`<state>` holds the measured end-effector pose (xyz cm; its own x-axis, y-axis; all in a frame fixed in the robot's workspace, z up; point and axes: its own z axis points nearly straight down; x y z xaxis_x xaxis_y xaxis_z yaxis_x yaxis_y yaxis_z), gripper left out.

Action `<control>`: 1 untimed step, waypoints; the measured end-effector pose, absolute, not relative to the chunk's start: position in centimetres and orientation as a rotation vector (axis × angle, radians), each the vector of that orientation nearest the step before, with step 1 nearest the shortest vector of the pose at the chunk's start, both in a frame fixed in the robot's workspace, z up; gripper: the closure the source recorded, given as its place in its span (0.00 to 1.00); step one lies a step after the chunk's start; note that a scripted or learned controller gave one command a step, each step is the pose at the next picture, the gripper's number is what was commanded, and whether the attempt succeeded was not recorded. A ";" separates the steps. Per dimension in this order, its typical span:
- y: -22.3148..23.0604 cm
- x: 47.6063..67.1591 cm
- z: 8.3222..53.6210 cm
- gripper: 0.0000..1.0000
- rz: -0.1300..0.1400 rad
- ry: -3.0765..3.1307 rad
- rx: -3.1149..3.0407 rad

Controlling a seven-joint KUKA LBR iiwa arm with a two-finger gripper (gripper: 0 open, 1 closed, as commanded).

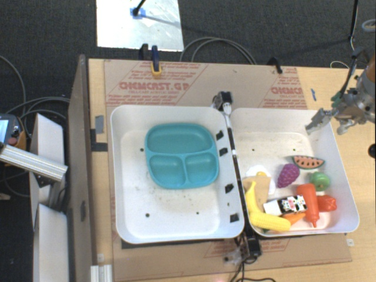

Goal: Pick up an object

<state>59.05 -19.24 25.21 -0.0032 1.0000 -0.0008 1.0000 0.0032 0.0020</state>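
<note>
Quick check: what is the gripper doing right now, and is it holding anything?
Gripper: above the right bin's far right corner, nothing between its fingers; open or shut cannot be told.

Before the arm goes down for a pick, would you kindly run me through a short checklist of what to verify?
1. Toys in reach: ok. The banana, grapes, melon slice and ketchup bottle lie in the right bin.
2. Gripper free of any load: ok, nothing hangs from it.
3. Gripper over a toy: not ok; it sits at the bin's far right rim.
4. Jaws open: cannot tell.
5. Isolated target: ok, the melon slice lies apart.
</note>
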 end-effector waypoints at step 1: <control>-20.6 63.1 14.8 0.00 0.000 2.228 2.214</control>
